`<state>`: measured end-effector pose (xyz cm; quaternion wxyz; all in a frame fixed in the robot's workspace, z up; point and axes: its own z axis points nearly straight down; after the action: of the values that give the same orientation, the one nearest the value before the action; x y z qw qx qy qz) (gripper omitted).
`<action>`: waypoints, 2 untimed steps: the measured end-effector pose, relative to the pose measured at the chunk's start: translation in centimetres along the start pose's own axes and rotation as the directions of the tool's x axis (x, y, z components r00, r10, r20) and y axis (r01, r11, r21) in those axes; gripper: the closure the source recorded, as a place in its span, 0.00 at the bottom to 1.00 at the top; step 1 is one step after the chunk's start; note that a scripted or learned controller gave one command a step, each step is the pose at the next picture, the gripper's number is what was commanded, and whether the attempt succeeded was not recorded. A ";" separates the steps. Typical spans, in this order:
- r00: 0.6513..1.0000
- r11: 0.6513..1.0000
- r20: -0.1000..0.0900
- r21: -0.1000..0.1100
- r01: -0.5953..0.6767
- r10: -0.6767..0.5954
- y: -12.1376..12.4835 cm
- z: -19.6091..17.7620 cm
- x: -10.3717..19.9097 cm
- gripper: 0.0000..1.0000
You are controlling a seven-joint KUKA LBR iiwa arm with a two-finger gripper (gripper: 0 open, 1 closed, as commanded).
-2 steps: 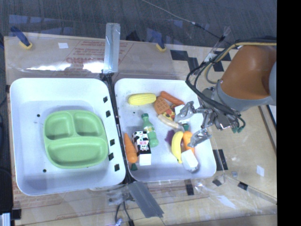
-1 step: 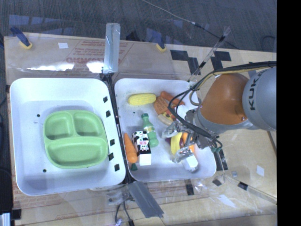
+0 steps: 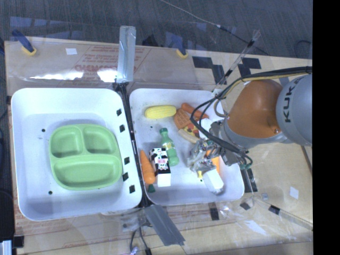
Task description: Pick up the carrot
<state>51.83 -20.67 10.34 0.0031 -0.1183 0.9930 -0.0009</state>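
**Claw sits well off the carrot; it needs a clean reposition before any descent**

The claw [image 3: 203, 158] is low in the right bin [image 3: 228, 195], amid a tangle of wires and small items near that bin's right half. Whether it is spread or closed cannot be told from this view; clutter and the wrist hide it. Nothing is plainly seen between its tips.

The carrot [image 3: 147, 167] lies well to the claw's left, against the right bin's left wall, long axis running roughly up-down in the view, its green end toward the near edge. Between claw and carrot stand 2 obstacles: the cow-print carton [image 3: 161, 163], just beside the carrot, and the green bottle [image 3: 168, 146] a little farther up. The corn cob [image 3: 160, 111] lies up and left of the claw, out of the way.

To do this step well, I would judge:

1. Lift clear first, so nothing is dragged.
2. Travel left over the carton, not through it.
3. Turn the wrist so the tips close across the carrot's narrow width.
4. Aim at its thicker middle; the wall and carton leave little room either side, so 1 tip may strike either.

The green tray [image 3: 85, 156] in the left bin [image 3: 21, 142] plays no part.
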 end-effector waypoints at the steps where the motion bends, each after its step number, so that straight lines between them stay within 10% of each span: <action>1: 1.000 1.000 0.003 0.001 0.010 -0.010 0.2 -1.0 -0.3 1.00; 2: 0.990 0.990 0.002 0.002 0.142 -0.142 3.5 -9.8 0.4 1.00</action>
<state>50.57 -17.34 20.12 0.0042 -0.1889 0.9820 -0.0019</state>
